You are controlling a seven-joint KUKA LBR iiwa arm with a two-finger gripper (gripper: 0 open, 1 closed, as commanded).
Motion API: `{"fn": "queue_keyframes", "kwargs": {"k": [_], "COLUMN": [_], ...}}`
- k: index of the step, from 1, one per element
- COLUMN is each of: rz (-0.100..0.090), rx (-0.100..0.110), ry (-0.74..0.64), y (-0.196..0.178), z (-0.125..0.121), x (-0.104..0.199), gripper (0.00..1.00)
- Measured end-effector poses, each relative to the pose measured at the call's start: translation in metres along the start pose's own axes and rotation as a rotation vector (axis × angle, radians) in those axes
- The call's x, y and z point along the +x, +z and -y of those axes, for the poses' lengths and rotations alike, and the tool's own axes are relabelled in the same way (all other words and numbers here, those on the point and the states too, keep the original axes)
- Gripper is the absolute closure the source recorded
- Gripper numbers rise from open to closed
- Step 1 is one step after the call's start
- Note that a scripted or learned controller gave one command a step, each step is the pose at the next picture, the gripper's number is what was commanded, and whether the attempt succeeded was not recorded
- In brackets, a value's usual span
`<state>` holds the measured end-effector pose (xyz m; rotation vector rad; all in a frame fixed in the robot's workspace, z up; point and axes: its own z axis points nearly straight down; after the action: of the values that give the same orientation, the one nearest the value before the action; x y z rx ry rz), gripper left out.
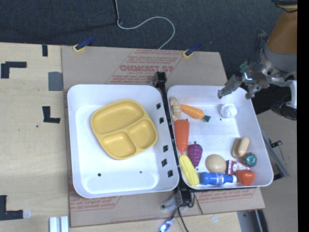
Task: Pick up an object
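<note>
My gripper (237,89) hangs over the far right corner of the right bin (212,93), fingers spread apart with nothing between them. A small white object (228,110) lies just below it in the bin. Along the bin's left side lie a small carrot (192,111), a larger orange carrot (181,135), a corn cob (189,170) and a purple grape bunch (194,154). At the near right are a tan potato (216,163), a bread roll (241,146), a blue bottle (217,179), a red tomato (245,177) and a teal ball (250,159).
The left bin (82,144) holds a yellow divided plate (124,128). Both bins rest on a cardboard sheet (140,64) on the wooden bench. A white cable (145,22) loops across the dark floor behind. Black clips join the bins along the middle wall.
</note>
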<state>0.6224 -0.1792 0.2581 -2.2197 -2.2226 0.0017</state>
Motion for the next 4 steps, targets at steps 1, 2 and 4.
{"fn": "queue_keyframes", "kwargs": {"k": [1, 2, 4], "rz": [-0.006, -0.005, -0.002], "rx": [0.016, 0.004, 0.005], "ry": [0.003, -0.008, 0.000], "y": [0.062, 0.050, 0.065], "z": [0.117, 0.140, 0.140], "x": [0.045, 0.132, 0.141], "gripper": [0.00, 0.00, 1.00]}}
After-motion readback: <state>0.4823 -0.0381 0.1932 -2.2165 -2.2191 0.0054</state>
